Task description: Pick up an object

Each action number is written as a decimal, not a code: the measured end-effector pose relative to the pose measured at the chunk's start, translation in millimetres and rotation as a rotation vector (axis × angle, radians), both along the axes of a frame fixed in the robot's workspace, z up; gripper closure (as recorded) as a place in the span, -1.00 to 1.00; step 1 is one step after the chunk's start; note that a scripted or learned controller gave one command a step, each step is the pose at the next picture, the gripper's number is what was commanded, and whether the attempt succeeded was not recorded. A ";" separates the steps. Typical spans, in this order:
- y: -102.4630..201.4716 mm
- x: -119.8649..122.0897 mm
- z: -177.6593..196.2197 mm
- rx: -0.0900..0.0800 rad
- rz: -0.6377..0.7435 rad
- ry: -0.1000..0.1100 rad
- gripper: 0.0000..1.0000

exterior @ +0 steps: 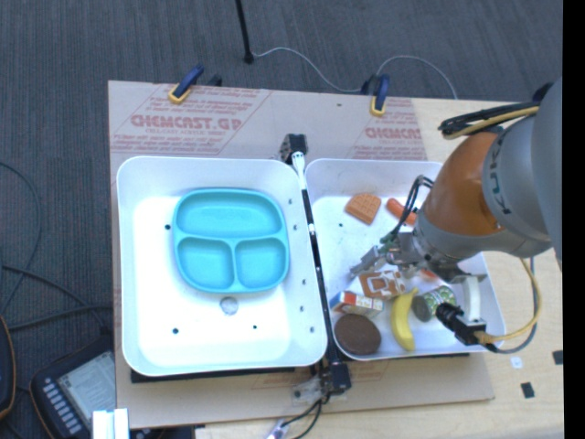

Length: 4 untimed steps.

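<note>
Camera view: claw (pixel 391 265) low in right bin (pixel 329 183), amid clutter; cannot tell whether it is open or closed. Nearest candidate, small brown-and-white packet (pixel 377 286), lies just at 7 o'clock from claw. Banana (pixel 402 320) at 5 o'clock, long axis running 12–6. Waffle (pixel 363 208) sits at 11 o'clock, apart.

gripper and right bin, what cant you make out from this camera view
- Gripper: too small and cluttered in the camera view to tell whether its fingers are open or holding anything.
- Orange item in the right bin: partly hidden behind the arm's wrist.
- Can beside the banana: label too small to read.
</note>
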State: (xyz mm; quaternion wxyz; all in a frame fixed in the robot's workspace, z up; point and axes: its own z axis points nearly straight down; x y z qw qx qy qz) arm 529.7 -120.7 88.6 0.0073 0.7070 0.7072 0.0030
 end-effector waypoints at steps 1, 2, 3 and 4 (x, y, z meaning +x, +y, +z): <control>-0.3 0.3 10.2 0.001 -0.001 0.000 1.00; -0.2 0.1 10.0 0.001 -0.001 0.001 -1.00; 6.6 -39.7 -0.1 0.001 -0.001 -0.001 -1.00; 6.1 -39.3 10.0 0.001 -0.002 0.000 1.00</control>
